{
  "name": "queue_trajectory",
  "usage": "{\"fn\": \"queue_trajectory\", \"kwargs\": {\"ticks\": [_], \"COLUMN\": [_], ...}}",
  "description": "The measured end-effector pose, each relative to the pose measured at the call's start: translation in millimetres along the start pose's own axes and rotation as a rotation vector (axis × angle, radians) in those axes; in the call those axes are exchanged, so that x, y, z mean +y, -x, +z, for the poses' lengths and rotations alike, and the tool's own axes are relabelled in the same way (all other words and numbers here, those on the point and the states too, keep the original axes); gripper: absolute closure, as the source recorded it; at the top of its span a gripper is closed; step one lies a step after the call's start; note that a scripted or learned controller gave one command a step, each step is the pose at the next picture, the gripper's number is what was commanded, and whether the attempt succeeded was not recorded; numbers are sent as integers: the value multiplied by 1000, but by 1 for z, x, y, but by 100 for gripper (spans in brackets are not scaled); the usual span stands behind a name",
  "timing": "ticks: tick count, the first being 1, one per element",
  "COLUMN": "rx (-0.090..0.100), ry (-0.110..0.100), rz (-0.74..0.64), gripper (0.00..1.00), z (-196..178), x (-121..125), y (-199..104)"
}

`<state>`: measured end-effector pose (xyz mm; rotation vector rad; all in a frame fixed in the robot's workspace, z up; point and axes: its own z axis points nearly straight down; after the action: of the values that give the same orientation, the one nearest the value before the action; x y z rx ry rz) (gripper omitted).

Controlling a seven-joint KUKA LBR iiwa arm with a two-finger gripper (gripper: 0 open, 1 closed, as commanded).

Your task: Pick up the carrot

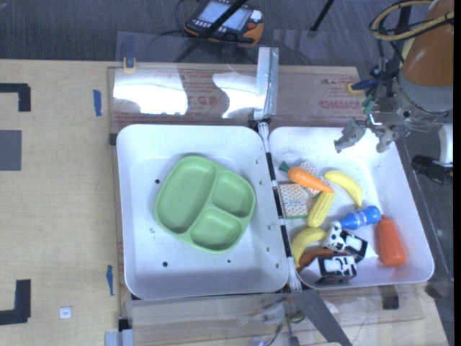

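Note:
The carrot (310, 179) is orange with a small green tip. It lies tilted in the right bin (412, 193), near the bin's upper left among other toy foods. My gripper (367, 140) hangs over the back of the right bin, up and to the right of the carrot and apart from it. Its two grey fingers (348, 138) are spread open with nothing between them.
Around the carrot lie a banana (346, 187), a corn cob (321, 205), a waffle-like square (293, 199), a blue bottle (360, 218), an orange-red item (391, 242) and a black-and-white cow toy (342, 255). A green divided plate (205, 202) sits in the left bin (137, 193).

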<state>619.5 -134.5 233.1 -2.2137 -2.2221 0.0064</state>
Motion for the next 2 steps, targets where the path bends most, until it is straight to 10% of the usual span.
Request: {"fn": "queue_trajectory", "kwargs": {"ticks": [1,2], "rx": [1,-3], "ry": [0,6], "rz": [-373,-112], "gripper": [0,0], "z": [119,77], "x": [18,48], "y": [-39,-21]}}
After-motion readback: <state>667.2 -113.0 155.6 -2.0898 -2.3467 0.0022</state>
